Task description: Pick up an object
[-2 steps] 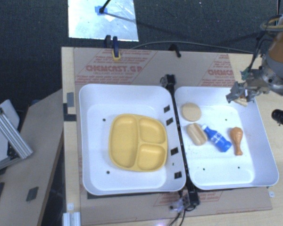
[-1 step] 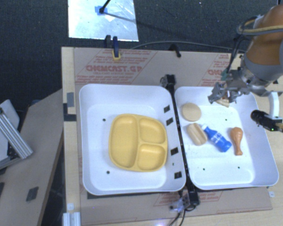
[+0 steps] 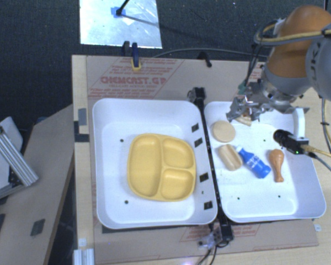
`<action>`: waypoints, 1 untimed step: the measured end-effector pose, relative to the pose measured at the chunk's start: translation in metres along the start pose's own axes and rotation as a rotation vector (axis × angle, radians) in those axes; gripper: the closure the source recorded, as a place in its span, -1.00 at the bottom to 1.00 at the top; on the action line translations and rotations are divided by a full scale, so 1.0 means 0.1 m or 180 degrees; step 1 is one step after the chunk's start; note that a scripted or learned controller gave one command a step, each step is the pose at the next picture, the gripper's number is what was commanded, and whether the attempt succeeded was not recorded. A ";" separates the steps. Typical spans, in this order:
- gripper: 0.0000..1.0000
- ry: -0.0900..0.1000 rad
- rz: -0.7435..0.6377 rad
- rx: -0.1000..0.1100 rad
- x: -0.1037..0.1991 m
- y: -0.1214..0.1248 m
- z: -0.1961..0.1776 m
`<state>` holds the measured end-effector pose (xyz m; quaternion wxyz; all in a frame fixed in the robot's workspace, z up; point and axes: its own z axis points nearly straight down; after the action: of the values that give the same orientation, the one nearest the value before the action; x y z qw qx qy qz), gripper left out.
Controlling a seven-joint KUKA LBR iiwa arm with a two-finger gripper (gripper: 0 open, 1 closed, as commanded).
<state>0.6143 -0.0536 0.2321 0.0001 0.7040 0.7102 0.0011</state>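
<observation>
A: Right, start nearest the camera. What lies closest?

B: The front of the two bins. The left bin (image 3: 110, 203) carries a yellow divided plate (image 3: 161, 167), well off to the pincer's left and toward the camera. It sits flat, compartments up, probably just parked there as clutter.

A: And the right bin (image 3: 298, 203)?

B: Four loose things, all on the camera side of the pincer (image 3: 244, 110). A blue bottle (image 3: 253, 163) lies on its side, slanted, just beside a tan bread-like roll (image 3: 229, 157) on its left. To the bottle's right lies a wooden peg-shaped piece (image 3: 276, 164), also flat. A round beige disc (image 3: 223, 131) rests nearest the pincer, slightly left of it and toward the camera.

A: Why all lying down?

B: I'd judge they were tipped in loose, so they settled on their long sides.

A: So which is the thing to pick?

B: Any of them; the disc looks the handiest, being closest.

A: And the pincer itself?

B: It hangs over the far left corner of the right bin, below the orange band (image 3: 298, 35). A tan scrap shows at its tip, but I cannot tell whether it is gripped, nor how the pincer stands.

A: Beyond that?

B: Brown board (image 3: 138, 76) with red lettering, then a shiny square sheet (image 3: 118, 15).
</observation>
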 end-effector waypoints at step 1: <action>1.00 0.0003 -0.0003 0.0000 0.48 -0.01 -0.07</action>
<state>0.6132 -0.0058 0.2389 -0.0002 0.7036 0.7106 0.0014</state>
